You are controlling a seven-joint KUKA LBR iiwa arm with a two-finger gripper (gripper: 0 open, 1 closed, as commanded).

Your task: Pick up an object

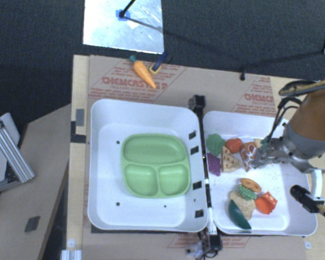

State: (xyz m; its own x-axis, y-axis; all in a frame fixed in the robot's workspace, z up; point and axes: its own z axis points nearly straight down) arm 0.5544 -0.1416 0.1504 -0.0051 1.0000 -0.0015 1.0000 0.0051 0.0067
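Toy food pieces (239, 160), many-coloured, clustered in right bin (297, 222).

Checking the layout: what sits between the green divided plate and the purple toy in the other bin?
In the camera view, the two bins' adjoining white rims with black clips separate the green divided plate from the purple toy.

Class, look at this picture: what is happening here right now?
A robot arm reaches in from the right, its gripper low over a cluster of toy food in the right bin. Whether it has grasped anything cannot be told. The left bin holds a green divided plate. A toy carrot lies on the bench beyond the bins.
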